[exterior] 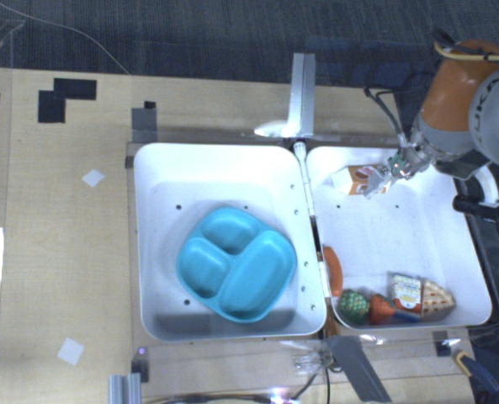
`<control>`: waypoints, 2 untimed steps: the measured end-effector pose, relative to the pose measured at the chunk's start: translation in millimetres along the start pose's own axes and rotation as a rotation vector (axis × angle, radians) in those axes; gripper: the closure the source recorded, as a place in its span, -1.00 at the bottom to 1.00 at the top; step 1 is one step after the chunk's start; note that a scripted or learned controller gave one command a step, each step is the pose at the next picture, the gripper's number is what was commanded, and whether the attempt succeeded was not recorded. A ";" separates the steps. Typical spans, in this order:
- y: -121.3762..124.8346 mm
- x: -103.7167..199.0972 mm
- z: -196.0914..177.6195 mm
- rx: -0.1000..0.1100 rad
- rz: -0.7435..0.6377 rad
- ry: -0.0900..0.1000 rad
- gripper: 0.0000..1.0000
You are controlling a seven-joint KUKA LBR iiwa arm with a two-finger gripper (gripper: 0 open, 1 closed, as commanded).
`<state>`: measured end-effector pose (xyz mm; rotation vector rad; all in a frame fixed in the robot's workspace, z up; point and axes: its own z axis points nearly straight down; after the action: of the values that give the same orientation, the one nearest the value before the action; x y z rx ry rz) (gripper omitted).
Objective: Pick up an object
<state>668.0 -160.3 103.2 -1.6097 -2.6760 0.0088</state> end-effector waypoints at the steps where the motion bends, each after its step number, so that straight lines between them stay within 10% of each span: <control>1: 6.6 12.1 9.7 -0.004 -0.191 -0.018 1.00; 2: 4.6 50.5 -10.4 -0.015 -0.149 -0.024 1.00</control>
<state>648.6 -113.6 114.2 -1.4185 -2.8130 0.0057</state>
